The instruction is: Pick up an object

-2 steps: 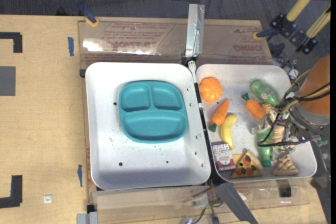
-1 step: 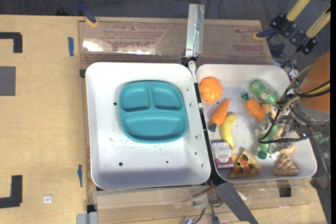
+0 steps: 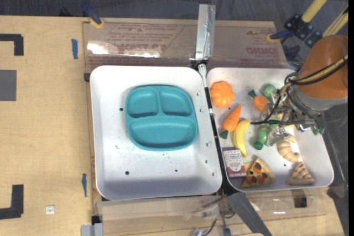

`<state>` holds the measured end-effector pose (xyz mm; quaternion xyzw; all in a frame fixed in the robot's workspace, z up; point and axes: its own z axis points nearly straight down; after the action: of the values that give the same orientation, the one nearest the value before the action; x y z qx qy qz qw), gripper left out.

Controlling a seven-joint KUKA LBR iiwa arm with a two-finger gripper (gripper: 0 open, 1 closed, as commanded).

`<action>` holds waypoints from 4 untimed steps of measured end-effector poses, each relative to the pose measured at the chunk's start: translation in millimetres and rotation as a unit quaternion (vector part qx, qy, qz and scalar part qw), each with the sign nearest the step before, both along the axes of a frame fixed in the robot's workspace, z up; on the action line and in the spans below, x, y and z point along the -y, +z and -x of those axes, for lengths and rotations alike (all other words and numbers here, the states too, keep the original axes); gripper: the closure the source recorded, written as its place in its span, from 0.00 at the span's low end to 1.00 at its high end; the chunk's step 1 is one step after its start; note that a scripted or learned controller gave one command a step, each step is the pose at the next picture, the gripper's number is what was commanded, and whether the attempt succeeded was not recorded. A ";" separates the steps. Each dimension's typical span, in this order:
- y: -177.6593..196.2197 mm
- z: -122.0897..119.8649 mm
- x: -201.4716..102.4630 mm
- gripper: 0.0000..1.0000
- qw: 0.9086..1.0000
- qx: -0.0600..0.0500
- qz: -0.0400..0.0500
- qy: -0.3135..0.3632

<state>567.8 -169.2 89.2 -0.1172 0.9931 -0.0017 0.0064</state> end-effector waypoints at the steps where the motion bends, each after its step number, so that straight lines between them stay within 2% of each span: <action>1: 100.8 -35.4 -83.7 1.00 0.997 0.001 -0.003 -0.082; 2: 121.0 -71.6 -105.4 1.00 0.998 -0.001 -0.002 -0.056; 3: 191.8 -101.5 -112.8 1.00 0.998 0.002 -0.002 -0.070; 4: 188.1 -100.5 -112.8 0.00 0.998 -0.002 -0.002 -0.070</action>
<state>668.4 -56.4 277.4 -0.0476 0.9989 0.0003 0.0050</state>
